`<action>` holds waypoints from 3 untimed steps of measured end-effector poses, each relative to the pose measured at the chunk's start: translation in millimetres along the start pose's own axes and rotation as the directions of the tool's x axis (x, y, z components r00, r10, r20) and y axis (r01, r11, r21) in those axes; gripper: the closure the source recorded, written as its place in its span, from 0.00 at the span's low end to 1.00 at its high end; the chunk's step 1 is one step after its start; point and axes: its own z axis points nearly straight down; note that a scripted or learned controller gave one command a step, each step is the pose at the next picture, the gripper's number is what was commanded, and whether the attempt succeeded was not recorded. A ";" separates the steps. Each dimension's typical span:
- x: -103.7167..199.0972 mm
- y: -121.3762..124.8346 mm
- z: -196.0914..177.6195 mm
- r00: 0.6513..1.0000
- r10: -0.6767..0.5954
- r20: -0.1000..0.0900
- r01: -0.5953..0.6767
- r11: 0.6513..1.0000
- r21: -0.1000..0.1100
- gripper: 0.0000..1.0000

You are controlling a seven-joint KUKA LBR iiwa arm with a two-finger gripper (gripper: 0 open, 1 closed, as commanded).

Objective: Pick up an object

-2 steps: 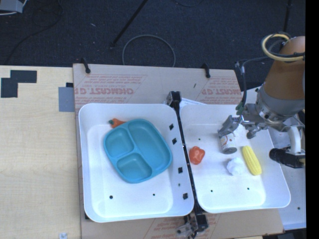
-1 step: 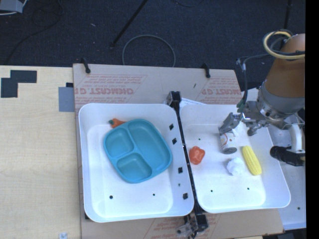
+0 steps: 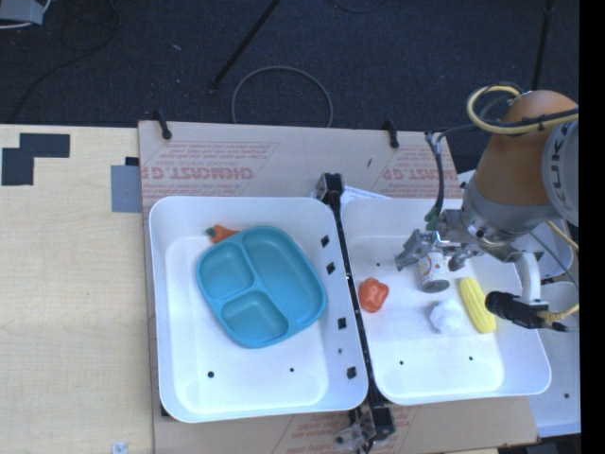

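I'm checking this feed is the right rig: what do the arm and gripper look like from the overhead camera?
The arm is grey with a broad orange band above the wrist. A pale yellow hose loops at the top of that band, and dark cables run down beside it. The gripper is a small grey metal assembly with two fingers, mounted on a grey wrist block.

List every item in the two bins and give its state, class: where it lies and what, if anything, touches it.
Blue divided plate: flat in left bin.
Small orange piece: at plate's upper-left edge.
Orange pepper: right bin, near divider, free.
Corn cob: right bin, lying free.
White lump: beside corn.
Gripper: above right bin.
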 end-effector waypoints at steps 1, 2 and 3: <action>1.4 -3.0 60.1 1.000 0.003 0.003 -0.003 1.000 -0.009 0.00; 2.7 -3.1 97.8 1.000 0.003 0.001 -0.003 1.000 -0.004 0.00; 1.0 -3.3 86.1 1.000 0.008 0.001 -0.008 1.000 -0.004 1.00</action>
